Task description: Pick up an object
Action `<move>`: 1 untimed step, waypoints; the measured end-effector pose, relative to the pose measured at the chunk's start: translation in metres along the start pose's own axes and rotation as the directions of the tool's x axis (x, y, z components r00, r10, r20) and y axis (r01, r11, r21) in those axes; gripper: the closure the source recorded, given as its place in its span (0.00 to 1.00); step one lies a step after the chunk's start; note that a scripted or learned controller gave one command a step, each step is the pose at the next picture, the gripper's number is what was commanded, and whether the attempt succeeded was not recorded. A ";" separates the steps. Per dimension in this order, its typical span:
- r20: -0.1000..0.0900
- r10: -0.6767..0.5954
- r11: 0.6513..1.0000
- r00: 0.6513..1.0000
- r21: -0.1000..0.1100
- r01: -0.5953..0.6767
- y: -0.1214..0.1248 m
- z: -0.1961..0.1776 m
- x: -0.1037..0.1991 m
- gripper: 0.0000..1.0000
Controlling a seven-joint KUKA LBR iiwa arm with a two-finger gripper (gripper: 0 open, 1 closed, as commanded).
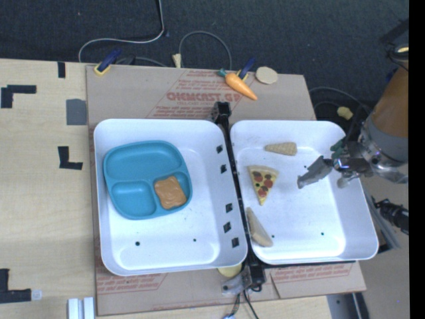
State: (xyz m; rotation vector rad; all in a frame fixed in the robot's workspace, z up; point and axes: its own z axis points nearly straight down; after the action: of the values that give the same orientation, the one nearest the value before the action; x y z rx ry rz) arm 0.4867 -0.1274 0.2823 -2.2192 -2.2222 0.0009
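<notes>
Arm [392, 121]: grey with orange band, entering from the right edge, wrist over the right rim of the right bin [345, 244]

Pincer [317, 175]: positioned over the right half of the right bin, pointing left; one dark finger [312, 174] visible, slanting down toward the bin floor; spread of the fingers not resolvable, so state of the pincer cannot be told; nothing visible between the fingers

Right bin contents:
- Pizza slice [263, 183]: yellow wedge with red spots, left of centre, point toward the near edge; left of the pincer and apart from it
- Tan bread piece [281, 149]: toward the far side, above the pizza slice, apart from it
- Beige wedge [257, 230]: near the left wall, toward the near corner, below the pizza slice

Left bin [113, 251] contents:
- Blue divided plate [136, 171]: left of centre, three compartments
- Brown toast-like piece [170, 192]: lying in the plate's lower right compartment

Outside the bins:
- Cardboard sheet [133, 92]: under both bins, on the wooden surface [33, 211]
- Toy carrot [239, 85]: orange, on the cardboard beyond the far rims, near the seam between the bins
- Round beige disc [267, 76]: just right of the carrot, at the far cardboard edge
- Black clamp [221, 111]: at the far end of the seam joining the two bins
- White cable [159, 12]: looping over the dark floor beyond the surface
</notes>
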 end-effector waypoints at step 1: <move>0.001 -0.004 1.000 1.000 0.000 0.004 0.111 0.093 0.021 0.00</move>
State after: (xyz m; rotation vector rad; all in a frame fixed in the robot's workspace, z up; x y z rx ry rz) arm 0.5974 -0.1062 0.1893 -2.2145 -2.2273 0.0020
